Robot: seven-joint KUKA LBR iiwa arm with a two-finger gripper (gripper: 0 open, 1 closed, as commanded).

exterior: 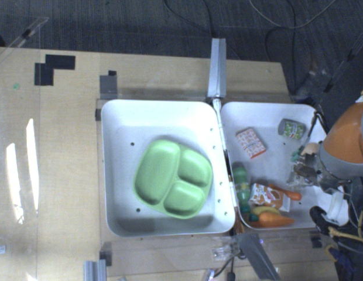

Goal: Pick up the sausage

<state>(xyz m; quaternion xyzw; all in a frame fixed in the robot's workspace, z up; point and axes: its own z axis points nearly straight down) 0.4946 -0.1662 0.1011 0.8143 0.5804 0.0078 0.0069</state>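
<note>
Just left of the jaws [303, 170] lies the sausage [285, 193]; their state cannot be told.

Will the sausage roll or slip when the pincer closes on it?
The sausage looks long, round and smooth, so it may roll or slip. It lies partly on a carton among other items, so it could shift. The pincer is just above-right of it.

Fixed above the worktop [47, 174], looking down at a slant on both white bins: left bin [114, 157] mid-frame, right bin [269, 113] toward the right edge. Set far enough back to take in dark floor [111, 16] beyond. Arm [345, 142] entering from the right.
</note>
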